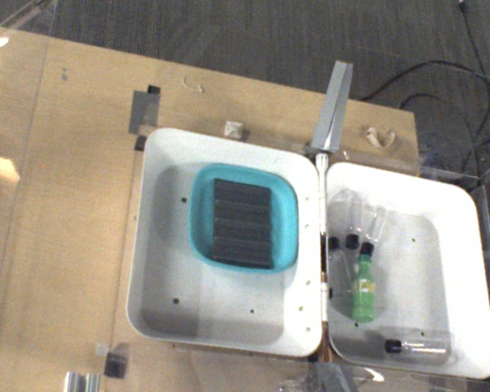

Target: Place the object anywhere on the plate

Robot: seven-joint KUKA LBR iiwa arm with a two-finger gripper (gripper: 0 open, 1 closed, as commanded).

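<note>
Two white bins [150,313] sit before me: a teal plate [289,220] left, a green bottle [363,295] among clear vials [418,347] right.

This looks like a robotics lab or test workshop. A plywood bench [48,234] stands on grey carpet [210,3], with two shallow white bins [216,328] fixed side by side near its right edge. Metal brackets [146,109] sit by the left bin's corners, an aluminium bar [334,108] rises at the bench's far edge, and black cables [445,79] trail across the floor at the far right corner.
</note>
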